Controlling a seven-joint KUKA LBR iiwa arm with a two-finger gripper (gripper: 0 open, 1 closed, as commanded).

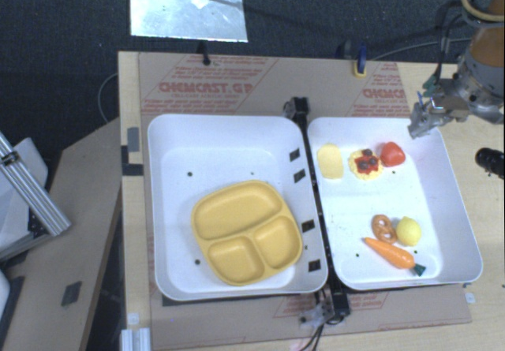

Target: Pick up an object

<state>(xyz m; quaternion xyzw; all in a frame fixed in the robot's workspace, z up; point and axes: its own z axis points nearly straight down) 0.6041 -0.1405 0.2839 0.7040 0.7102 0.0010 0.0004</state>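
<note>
A: Start at the left bin (170,184). Contents?

B: One yellow divided tray (247,231), three compartments, nothing in them. It lies toward the side of the seam (309,184) where the two bins meet. That seam is my landmark from here on.

A: Right of the seam?

B: Right bin (450,207), all the candidates for picking. Just right of the seam, far end: a pale yellow block (331,161). Next out from the seam, a small yellow piece with red and dark bits on top (366,163), then a red piece (392,154) touching or nearly touching it. Near end: a pretzel-shaped piece (383,225) beside a lemon (408,230), and an orange carrot (390,253) just below the pair.

A: And the gripper?

B: Gripper (420,122), farthest from the seam of anything noted, hangs over the far right corner of the right bin. Nothing is between the fingers. How wide the jaws stand I cannot tell; they're small and blurred at this slant.

A: Progress?

B: My reading: nothing picked yet. All six pieces lie on the bin floor. Left to do: choose one, descend, close, lift. The red piece lies nearest the gripper.
</note>
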